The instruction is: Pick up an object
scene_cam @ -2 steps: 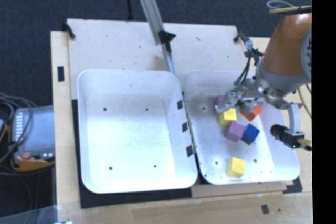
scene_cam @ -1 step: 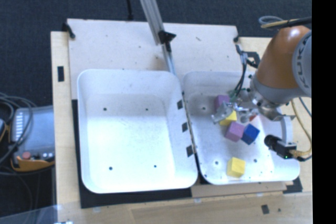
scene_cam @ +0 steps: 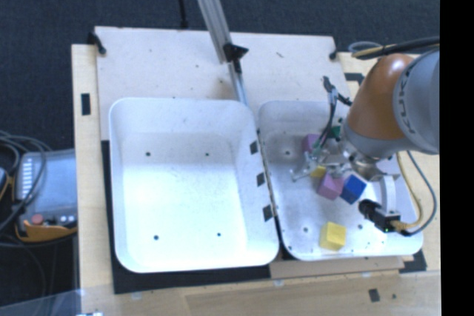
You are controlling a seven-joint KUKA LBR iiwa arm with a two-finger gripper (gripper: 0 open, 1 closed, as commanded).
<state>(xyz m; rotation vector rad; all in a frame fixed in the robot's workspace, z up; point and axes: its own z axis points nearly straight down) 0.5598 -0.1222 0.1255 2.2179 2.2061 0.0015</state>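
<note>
My gripper (scene_cam: 317,160) hangs low inside the right bin (scene_cam: 296,233), under the grey arm with its orange band (scene_cam: 374,103). Right by it lie a pink block (scene_cam: 311,142) and a small yellow piece (scene_cam: 319,172). Just below and right of it, a purple cube (scene_cam: 329,186) and a blue cube (scene_cam: 353,189) sit side by side. A yellow cube (scene_cam: 333,235) lies apart near the bin's front wall. I cannot see anything held.
The left bin (scene_cam: 185,181) stands beside the right one, with a divider edge between them. A slanted metal pole (scene_cam: 211,4) rises from the back of the bench. Cables run along the right bin's right side (scene_cam: 411,196).
</note>
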